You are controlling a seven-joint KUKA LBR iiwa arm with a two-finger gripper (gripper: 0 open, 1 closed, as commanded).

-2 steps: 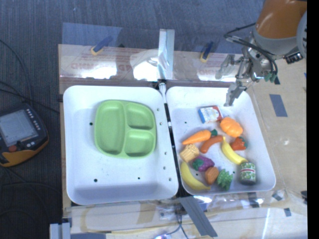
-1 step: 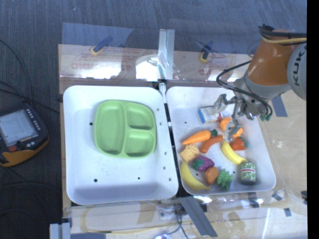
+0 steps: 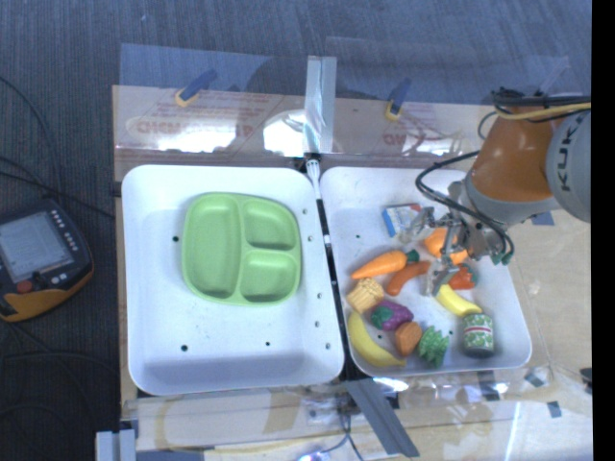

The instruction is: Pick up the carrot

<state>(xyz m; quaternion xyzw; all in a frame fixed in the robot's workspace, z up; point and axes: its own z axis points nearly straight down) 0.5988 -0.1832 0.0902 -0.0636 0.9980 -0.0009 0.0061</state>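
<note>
The arm (image 3: 524, 157) reaches in from the right over the right bin (image 3: 360, 195), its gripper (image 3: 444, 257) low among the toy food; whether the claw is spread or pressed together cannot be told, as clutter hides it. The carrot (image 3: 381, 263) lies just left of the gripper, near the bin's middle (its leafy end toward the gripper), with a corn cob (image 3: 364, 295) below it, a banana (image 3: 369, 346) along the front wall, and a can (image 3: 478, 333) in the front right corner. The left bin (image 3: 154, 353) holds a green tray (image 3: 240, 248).
</note>
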